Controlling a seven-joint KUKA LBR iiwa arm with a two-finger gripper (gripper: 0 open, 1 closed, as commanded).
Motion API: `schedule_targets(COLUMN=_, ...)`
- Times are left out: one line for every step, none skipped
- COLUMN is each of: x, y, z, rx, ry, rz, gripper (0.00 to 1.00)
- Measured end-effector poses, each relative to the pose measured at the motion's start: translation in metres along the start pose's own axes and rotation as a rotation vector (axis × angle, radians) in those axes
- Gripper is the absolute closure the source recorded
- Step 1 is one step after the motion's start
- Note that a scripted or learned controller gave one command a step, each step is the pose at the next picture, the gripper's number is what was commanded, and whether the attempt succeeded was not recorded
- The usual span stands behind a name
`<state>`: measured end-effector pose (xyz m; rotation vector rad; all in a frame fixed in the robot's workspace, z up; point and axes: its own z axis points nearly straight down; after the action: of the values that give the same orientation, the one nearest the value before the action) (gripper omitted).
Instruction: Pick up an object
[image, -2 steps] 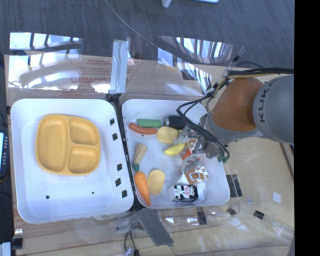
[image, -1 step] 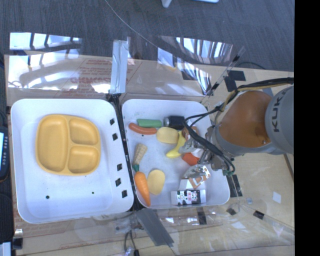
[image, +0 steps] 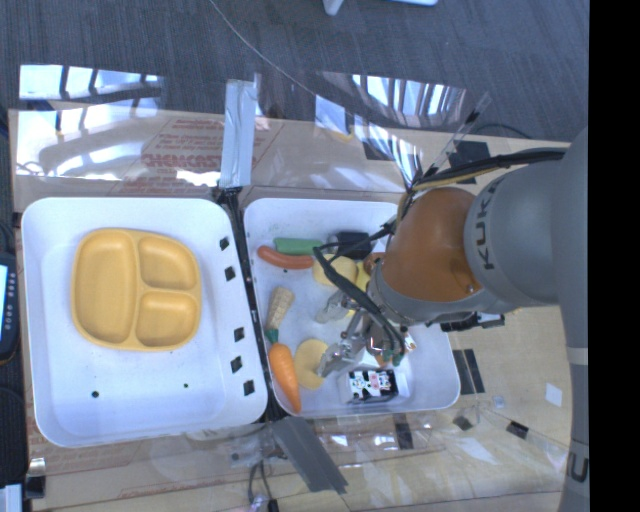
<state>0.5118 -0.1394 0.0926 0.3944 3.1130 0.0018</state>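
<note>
My gripper (image: 352, 345) hangs low in the right bin (image: 430, 372), below the orange wrist band. Its tip is just right of a pale yellow piece (image: 311, 361) and above a black-and-white box (image: 372, 384). An orange carrot (image: 284, 376) lies by the bin's left wall, with a corn cob (image: 278, 306) above it. Further up are a red sausage (image: 285, 258), a green piece (image: 295, 244) and a yellow item (image: 340, 272) partly under the arm. I see nothing clearly held.
The left bin (image: 60, 390) holds a yellow divided plate (image: 136, 288). The arm's grey body (image: 530, 240) covers the right bin's right side. A divider with black clips (image: 240, 330) separates the bins.
</note>
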Motion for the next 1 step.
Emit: schedule_targets(x=-0.0657, y=0.0255, z=-0.0001, rx=0.001, ry=0.001, rz=-0.009, gripper=0.00)
